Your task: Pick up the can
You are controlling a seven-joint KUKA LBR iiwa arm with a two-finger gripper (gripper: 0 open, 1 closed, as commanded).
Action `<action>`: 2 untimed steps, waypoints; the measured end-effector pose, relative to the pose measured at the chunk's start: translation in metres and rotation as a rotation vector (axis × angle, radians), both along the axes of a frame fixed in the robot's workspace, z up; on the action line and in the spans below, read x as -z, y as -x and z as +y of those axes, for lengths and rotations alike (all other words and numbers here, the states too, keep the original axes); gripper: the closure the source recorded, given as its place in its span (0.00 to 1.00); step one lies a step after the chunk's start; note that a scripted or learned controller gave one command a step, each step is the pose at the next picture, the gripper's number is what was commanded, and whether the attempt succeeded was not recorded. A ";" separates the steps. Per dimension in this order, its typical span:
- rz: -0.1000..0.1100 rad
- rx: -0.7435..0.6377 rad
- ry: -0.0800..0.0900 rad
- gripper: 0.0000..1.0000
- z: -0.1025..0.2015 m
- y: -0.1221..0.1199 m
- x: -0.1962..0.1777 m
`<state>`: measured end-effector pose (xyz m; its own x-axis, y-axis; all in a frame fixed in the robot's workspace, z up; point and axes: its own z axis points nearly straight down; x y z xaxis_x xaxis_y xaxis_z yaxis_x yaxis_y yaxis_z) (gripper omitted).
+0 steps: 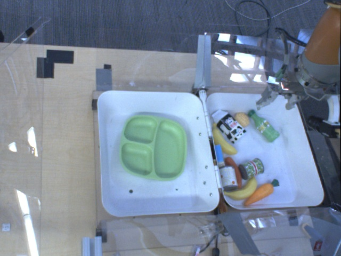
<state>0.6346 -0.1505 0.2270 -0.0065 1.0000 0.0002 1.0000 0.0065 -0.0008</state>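
Nearest the camera, the carrot (pixel 261 192) and a banana (pixel 241 190) lie at the right bin's (pixel 306 183) front edge, and the can (pixel 252 168) lies on its side just behind them. Farther back, above the green bottle (pixel 264 126), the gripper (pixel 278 96) hovers with fingers spread apart, holding nothing.

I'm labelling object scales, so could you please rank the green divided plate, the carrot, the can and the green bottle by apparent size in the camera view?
1. Green divided plate, by far the largest.
2. Carrot and green bottle: they look alike, so no ranking between them.
3. Can, smallest.
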 end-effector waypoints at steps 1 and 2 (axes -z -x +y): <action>0.001 0.090 -0.001 0.00 0.011 0.065 0.131; -0.016 0.060 0.001 0.00 0.011 0.107 0.138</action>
<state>0.5272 -0.1396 0.0885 0.0539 0.9985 -0.0005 0.9984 -0.0539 0.0157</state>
